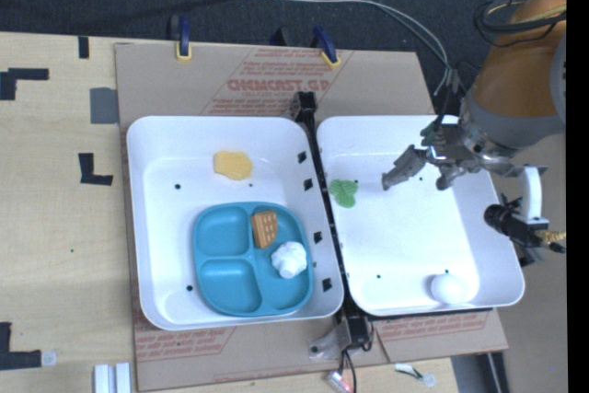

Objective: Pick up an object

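Gripper (421, 172) is seen spread open, holding nothing, above the right bin (405, 281). Nearest candidate is judged the green piece (344, 192), lying close to the divider wall (324, 198); approach from the open right side is advised. White ball (450, 288) sits by the front rim.

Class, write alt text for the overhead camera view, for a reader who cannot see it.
A grey robot arm's gripper hangs open over the right bin, which holds a green piece and a white ball. The left bin holds a yellow piece and a blue divided tray.
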Motion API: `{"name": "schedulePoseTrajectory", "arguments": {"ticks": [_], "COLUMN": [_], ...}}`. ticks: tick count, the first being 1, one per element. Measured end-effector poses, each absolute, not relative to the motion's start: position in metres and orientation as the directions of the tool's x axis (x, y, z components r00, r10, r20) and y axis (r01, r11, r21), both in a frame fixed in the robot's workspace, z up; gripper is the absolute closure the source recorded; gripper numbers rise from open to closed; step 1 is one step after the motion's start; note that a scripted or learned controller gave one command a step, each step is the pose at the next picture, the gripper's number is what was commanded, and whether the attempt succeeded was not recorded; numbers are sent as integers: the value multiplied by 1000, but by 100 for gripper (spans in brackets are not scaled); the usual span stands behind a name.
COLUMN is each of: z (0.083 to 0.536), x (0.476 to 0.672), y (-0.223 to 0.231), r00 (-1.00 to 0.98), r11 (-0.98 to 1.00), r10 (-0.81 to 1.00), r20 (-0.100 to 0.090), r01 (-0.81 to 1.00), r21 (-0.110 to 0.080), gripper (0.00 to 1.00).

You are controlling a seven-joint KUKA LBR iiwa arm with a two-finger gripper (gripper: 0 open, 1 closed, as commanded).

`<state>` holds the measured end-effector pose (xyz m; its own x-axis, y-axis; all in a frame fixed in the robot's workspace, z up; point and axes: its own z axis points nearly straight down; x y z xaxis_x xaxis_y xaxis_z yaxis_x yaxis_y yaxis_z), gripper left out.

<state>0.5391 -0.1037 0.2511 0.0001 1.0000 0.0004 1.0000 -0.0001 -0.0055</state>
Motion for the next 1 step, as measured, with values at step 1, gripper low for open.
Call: {"name": "schedulePoseTrajectory", "arguments": {"ticks": [1], "z": [254], "x": [540], "y": [-104], "r00": [0], "r11": [0], "r10": [1000], "r20": [0], "r01": [1000], "r21": [0], "gripper": [0]}}
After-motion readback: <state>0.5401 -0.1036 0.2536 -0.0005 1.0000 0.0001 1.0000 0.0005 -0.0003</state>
